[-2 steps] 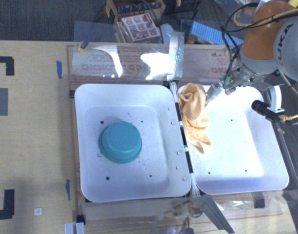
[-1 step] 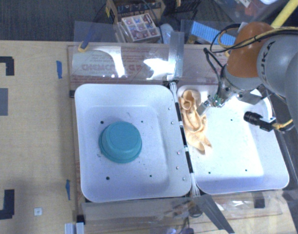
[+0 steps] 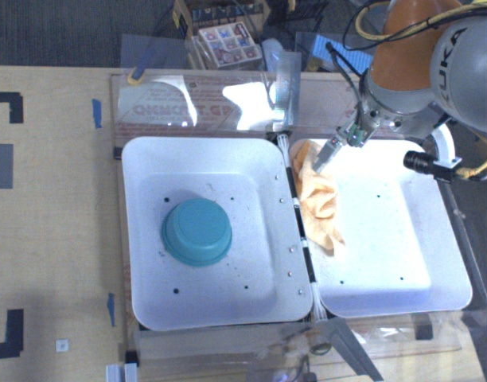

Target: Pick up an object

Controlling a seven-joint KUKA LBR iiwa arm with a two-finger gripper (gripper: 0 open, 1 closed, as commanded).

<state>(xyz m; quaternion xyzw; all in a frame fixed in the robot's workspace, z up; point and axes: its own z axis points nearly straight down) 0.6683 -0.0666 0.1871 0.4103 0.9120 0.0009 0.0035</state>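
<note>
A crumpled orange cloth (image 3: 317, 198) lies along the left wall of the right bin (image 3: 403, 285). A teal bowl (image 3: 197, 230) sits upside down in the left bin (image 3: 204, 157). My gripper (image 3: 326, 154) hangs over the upper left corner of the right bin, its tip just above the cloth's top end. The arm's grey wrist and orange band rise behind it to the upper right. Nothing shows between the fingers.
The two white bins stand side by side, divided by a narrow metal seam (image 3: 301, 229). Clear plastic sheeting (image 3: 196, 102) lies behind the left bin. Boxes and clutter (image 3: 224, 30) sit beyond the bench. A black cable end (image 3: 422, 164) hangs over the right bin's upper right.
</note>
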